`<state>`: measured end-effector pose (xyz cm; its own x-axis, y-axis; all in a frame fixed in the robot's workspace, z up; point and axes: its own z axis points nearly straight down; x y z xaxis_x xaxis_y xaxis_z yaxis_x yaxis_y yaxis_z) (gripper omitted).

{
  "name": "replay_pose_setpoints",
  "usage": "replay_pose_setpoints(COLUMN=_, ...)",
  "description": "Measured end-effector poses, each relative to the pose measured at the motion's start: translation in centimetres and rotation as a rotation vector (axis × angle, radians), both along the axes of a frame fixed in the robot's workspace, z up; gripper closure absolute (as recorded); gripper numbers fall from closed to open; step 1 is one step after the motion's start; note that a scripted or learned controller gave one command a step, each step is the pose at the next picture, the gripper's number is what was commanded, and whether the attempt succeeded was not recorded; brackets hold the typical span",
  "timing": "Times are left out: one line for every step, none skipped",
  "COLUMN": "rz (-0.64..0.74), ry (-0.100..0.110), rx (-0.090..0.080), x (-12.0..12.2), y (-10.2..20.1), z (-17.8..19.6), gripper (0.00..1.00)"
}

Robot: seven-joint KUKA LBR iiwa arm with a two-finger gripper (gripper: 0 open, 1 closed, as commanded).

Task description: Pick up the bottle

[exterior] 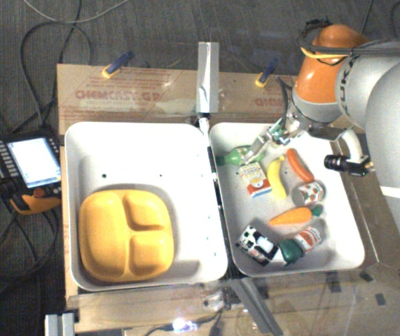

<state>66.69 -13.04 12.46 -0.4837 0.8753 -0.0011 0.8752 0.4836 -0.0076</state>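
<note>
Over the right white bin (354, 257), the gripper (273, 137) hangs beside the green-capped clear plastic bottle (240, 155); whether its jaws are open I cannot tell.

The arm (375, 82) is a thick, smooth, rounded tube of pale grey with a soft sheen, and its last segment before the wrist carries a glossy orange band (322, 68) that swells into a dome shape. A thin dark cable (312, 26) loops over the top of the orange part, and a short black cylindrical fitting (343, 163) sticks out beneath the grey casing. Below the orange band the wrist narrows to a dark collar, from which the gripper (273, 137) extends as a slim assembly of pale metal with small greenish parts.
</note>
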Motion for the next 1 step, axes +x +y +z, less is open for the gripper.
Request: replay_pose_setpoints(rz=-0.058, ry=-0.003, rx=0.005, x=0.15, y=0.93, z=4.24, gripper=0.00)
